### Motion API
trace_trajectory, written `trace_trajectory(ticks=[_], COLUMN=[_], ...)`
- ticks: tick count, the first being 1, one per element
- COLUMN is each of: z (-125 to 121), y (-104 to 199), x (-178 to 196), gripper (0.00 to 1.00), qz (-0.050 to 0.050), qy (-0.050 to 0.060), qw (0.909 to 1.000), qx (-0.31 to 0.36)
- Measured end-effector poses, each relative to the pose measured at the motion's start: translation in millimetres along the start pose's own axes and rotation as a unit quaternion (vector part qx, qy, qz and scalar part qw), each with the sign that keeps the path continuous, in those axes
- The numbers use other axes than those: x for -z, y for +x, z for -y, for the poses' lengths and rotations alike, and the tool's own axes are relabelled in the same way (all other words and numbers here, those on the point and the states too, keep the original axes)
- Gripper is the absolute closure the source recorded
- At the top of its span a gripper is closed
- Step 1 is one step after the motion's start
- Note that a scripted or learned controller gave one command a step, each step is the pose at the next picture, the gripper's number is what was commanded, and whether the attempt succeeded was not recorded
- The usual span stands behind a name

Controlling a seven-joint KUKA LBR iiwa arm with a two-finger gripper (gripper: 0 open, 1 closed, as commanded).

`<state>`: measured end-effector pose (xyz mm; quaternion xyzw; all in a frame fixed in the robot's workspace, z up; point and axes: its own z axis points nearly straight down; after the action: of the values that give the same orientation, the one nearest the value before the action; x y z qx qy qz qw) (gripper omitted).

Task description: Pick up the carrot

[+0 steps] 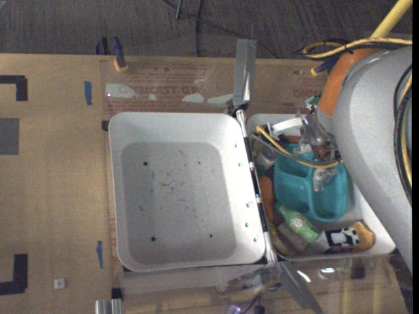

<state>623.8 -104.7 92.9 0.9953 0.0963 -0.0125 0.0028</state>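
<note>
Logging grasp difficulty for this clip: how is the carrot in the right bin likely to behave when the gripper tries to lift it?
The carrot looks like a slim, rounded toy, so probably stiff and light. Its smooth, narrow shape may slip or roll between fingers. It lies wedged between the bin wall and the teal container, so neighbours will likely shift.

Orange carrot [265, 191], slim and elongated, lying lengthwise along the left wall of the right-hand bin [380, 241]. Pressed close beside a teal container [314, 188], with only a narrow strip of its length visible among the clutter.
</note>
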Motion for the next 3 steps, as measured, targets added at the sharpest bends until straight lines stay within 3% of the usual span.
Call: trace_trajectory(ticks=[1, 2, 3], z=[-11.0, -9.4, -18.2], y=[22.7, 23.9, -45.4], x=[0.3, -0.1, -0.4], gripper=[0.00, 0.00, 0.00], qz=[0.014, 0.015, -0.019], qy=[0.012, 0.008, -0.004], qw=[0.9998, 0.9997, 0.9884], qx=[0.002, 0.015, 0.151])
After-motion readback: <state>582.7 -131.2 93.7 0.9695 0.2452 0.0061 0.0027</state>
